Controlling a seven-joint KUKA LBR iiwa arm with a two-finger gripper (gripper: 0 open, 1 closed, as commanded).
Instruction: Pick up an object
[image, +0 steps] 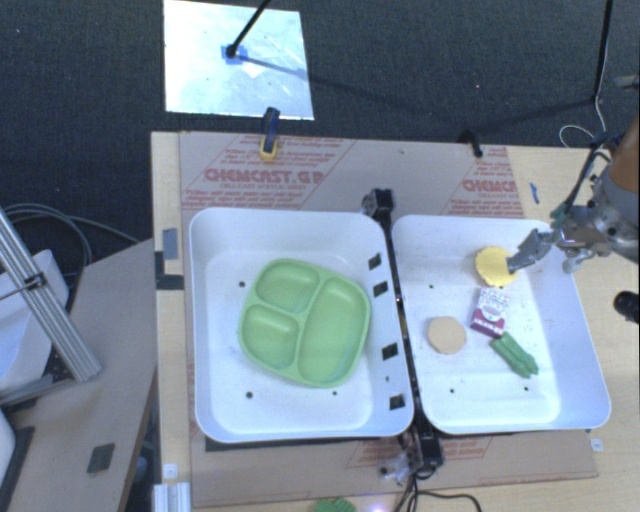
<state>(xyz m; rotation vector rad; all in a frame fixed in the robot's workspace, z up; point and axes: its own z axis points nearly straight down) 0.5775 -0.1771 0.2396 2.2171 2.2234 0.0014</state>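
Note:
Several small objects lie in the right bin (570, 400): a yellow round piece (491, 267), a purple-and-white packet (490, 311), a tan disc (447, 335) and a green pickle-shaped piece (514, 354). My gripper (550, 256) hangs over the bin's upper right part, open. Its left finger (525, 253) sits just at the right edge of the yellow piece, and the other finger is farther right, over the bin's rim. Nothing is between the fingers.
The left bin (215, 260) holds a green divided plate (305, 322). Black clips (385, 290) run along the seam between the two bins. A yellow-handled clamp (269, 138) sits at the back of the cardboard sheet. Cables hang at the far right.

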